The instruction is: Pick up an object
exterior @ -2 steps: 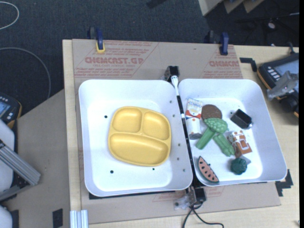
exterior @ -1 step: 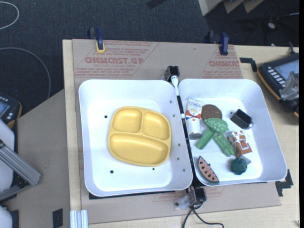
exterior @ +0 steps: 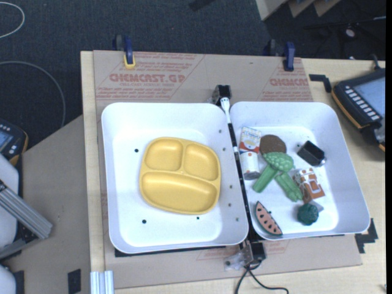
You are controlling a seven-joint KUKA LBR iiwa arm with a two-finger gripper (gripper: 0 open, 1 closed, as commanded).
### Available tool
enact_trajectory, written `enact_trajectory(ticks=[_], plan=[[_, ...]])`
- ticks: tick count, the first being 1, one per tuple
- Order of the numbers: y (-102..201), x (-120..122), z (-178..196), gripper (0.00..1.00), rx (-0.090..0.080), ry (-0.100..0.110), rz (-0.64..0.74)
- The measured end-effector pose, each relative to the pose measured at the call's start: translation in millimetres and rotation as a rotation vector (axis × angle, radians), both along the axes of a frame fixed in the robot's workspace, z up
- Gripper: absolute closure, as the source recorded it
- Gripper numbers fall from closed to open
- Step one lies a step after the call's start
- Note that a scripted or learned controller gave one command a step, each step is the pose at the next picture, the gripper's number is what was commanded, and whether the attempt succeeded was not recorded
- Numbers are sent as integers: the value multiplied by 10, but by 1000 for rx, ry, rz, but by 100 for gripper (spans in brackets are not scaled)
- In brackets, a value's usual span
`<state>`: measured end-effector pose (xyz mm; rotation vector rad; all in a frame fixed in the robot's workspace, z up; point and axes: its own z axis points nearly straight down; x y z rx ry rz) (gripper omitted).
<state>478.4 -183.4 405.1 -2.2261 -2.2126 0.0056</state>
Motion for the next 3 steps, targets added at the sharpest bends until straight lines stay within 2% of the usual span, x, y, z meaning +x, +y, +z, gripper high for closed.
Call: enact_trajectory(ticks=[1,2,3], plan=[[-427,-3,-712,100,1,2,1],[228,25,252,100,-2,-18,14],[-224,0,-282,100,1,0,2]])
